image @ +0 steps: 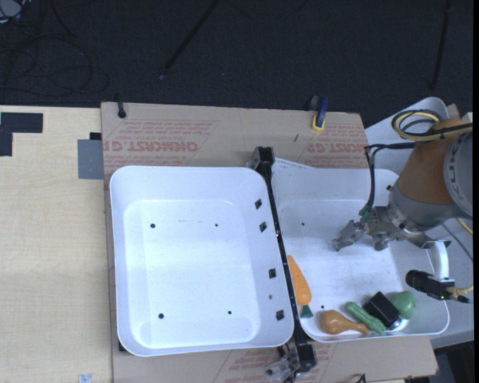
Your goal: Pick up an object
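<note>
Two shallow white bins side by side on a cardboard-covered bench (223, 134): left bin (191, 186), right bin (319, 206). Grey arm (431, 182) with an orange band reaching in from the right, gripper (359, 236) low over the middle of the right bin, nothing visible between its fingers; spread of the fingers impossible to judge from this slant. Orange carrot-shaped piece (298, 282) lying against the right bin's left wall, long axis running roughly up and down the view, narrow end toward the far side, thick end toward the near edge, well apart from the gripper. Cluster of things along the near wall: tan gourd-shaped object (341, 322) with its long axis across the view, neck pointing right; green elongated item (364, 316) slanting from upper left to lower right, just beside the tan one; black block (382, 309) resting over it; green rounded object (402, 301) at the right end, touching the block. Blue and yellow clamp (319, 112) on the far edge of the cardboard.
</note>
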Tool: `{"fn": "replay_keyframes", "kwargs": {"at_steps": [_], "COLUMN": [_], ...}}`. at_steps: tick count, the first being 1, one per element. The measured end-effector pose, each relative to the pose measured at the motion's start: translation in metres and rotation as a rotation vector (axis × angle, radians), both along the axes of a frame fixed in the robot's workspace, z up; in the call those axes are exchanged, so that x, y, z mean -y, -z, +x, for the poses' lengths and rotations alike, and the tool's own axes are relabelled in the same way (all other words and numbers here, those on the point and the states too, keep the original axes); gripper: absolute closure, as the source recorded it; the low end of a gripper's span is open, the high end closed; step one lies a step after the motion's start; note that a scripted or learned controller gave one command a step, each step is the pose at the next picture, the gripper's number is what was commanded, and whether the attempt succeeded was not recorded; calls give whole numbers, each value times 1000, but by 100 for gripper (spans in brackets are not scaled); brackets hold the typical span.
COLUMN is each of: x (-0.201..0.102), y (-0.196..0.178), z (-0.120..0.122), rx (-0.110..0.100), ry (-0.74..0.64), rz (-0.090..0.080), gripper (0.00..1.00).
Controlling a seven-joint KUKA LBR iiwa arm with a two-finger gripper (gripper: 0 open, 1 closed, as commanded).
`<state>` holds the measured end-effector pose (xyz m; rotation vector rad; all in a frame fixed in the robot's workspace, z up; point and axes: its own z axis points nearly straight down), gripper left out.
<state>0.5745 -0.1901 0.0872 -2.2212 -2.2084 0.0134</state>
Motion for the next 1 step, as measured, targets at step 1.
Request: {"fn": "replay_keyframes", "kwargs": {"at_steps": [1], "x": [-1], "y": [-18], "z": [3], "rx": [7], "ry": [-3], "rz": [1], "gripper": [100]}}
